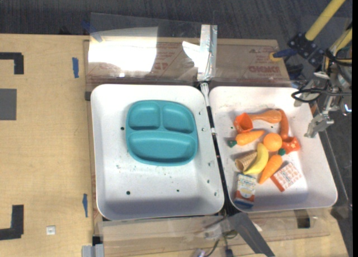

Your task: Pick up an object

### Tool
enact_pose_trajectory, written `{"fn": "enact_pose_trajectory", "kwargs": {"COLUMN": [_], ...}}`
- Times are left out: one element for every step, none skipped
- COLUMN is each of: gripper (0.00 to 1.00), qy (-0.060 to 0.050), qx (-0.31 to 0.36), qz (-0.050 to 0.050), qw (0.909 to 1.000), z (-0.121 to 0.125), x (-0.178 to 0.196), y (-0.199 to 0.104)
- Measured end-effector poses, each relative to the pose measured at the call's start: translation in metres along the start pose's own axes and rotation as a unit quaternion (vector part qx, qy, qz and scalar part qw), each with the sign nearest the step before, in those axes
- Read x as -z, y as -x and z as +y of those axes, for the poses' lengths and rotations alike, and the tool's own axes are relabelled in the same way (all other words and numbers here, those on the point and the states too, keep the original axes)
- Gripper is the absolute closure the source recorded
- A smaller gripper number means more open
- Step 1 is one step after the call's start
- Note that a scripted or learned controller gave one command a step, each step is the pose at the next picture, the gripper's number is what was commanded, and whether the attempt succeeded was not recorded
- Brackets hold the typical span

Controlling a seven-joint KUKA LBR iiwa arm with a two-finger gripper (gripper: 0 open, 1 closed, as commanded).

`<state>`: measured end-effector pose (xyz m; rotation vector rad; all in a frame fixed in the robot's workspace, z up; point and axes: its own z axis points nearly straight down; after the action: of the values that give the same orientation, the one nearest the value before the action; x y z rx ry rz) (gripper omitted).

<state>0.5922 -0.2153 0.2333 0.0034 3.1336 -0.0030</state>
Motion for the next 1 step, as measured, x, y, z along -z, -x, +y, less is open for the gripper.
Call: {"fn": "enact_pose_trajectory", "kwargs": {"gripper": [0.00], "qy": [0.002], "qx": [0.010], "qz": [0.005], "qw": [0.9999], "z": [0.0157], "x": [-0.0968], "y": [-0.0258]}}
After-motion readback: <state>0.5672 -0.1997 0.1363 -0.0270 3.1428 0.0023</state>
